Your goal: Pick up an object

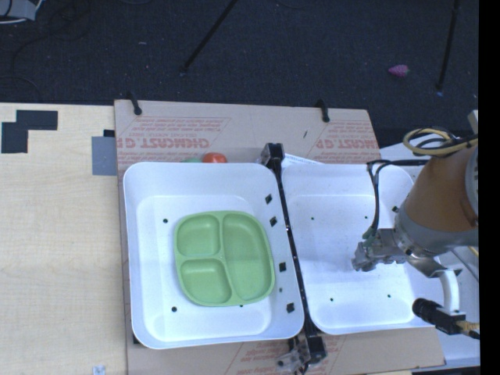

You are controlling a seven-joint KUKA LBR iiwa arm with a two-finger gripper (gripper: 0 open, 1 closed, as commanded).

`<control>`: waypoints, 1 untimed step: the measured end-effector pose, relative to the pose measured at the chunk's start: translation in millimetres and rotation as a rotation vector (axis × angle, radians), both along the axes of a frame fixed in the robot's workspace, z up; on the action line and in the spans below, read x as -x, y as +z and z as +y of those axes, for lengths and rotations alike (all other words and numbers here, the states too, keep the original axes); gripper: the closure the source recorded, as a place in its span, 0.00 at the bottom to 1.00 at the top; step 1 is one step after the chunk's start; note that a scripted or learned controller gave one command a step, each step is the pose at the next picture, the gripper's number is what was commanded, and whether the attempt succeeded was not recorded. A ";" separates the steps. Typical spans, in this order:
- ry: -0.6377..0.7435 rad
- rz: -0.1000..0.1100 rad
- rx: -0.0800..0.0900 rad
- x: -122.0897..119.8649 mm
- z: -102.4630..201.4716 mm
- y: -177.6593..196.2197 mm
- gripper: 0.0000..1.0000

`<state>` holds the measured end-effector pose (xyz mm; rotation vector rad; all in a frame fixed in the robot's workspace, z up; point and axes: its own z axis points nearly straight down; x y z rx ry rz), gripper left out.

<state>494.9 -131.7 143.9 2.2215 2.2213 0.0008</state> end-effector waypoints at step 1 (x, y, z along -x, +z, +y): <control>0.001 0.000 0.000 8.2 0.5 46.4 1.00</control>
